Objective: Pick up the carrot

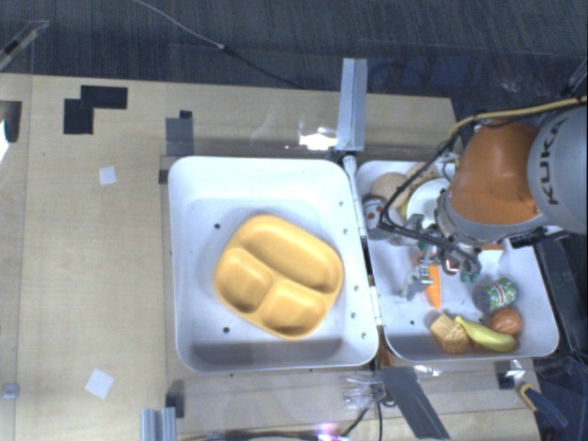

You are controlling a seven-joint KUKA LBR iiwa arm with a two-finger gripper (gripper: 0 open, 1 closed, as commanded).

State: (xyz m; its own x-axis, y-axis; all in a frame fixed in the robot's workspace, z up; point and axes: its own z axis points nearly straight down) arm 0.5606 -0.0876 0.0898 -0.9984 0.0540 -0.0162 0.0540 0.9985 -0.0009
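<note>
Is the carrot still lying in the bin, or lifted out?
In the bin: the carrot lies on the right bin's floor beneath the gripper.

Two white bins [184,246], one yellow tray [278,274], one carrot [432,288], one banana [487,335], perhaps more.

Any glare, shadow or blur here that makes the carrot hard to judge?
Camera view: glare patch on the bench behind the bins; the arm's wrist casts shadow and clutter over the carrot, partly covering it; the yellow tray is evenly lit and sharp.
</note>
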